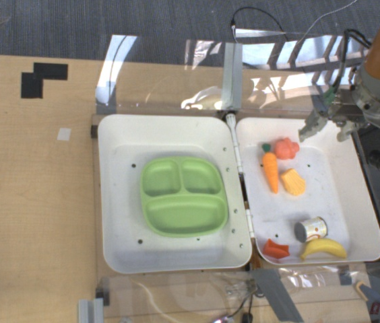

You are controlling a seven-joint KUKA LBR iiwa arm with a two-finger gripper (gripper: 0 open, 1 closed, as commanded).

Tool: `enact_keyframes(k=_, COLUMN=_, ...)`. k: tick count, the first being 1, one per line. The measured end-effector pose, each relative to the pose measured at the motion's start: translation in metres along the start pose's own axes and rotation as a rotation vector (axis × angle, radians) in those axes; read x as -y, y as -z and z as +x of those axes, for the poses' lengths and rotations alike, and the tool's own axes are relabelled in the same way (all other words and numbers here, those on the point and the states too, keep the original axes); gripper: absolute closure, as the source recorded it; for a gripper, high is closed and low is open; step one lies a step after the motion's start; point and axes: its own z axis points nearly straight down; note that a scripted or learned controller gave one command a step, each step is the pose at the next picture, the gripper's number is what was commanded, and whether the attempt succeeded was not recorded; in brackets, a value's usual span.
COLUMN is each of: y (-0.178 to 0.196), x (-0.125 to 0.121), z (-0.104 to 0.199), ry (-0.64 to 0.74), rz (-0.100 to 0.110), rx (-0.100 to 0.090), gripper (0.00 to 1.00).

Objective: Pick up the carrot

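Note:
The carrot [270, 171] is orange with a green top and lies lengthwise in the upper left part of the right bin [352, 180]. Its green end points toward the far wall. My gripper [326, 130] hangs over the bin's far right corner, up and to the right of the carrot and well apart from it. Its two fingers [309, 128] are spread open with nothing between them.
A pink-red fruit [286, 149] touches the carrot's top end, and a yellow chunk [293, 182] lies just right of it. Near the front wall are a metal can [310, 229], a banana [323, 249] and a red piece [276, 249]. The left bin [119, 147] holds a green divided plate [183, 195].

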Motion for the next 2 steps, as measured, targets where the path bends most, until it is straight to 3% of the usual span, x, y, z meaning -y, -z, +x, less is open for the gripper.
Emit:
enact_keyframes(k=1, y=-0.186, x=-0.012, z=0.011, ry=0.103, rz=-0.006, rx=0.001, gripper=0.00)
enact_keyframes(k=2, y=-0.127, x=0.061, z=-0.017, ry=0.257, rz=-0.005, rx=0.001, gripper=0.00)
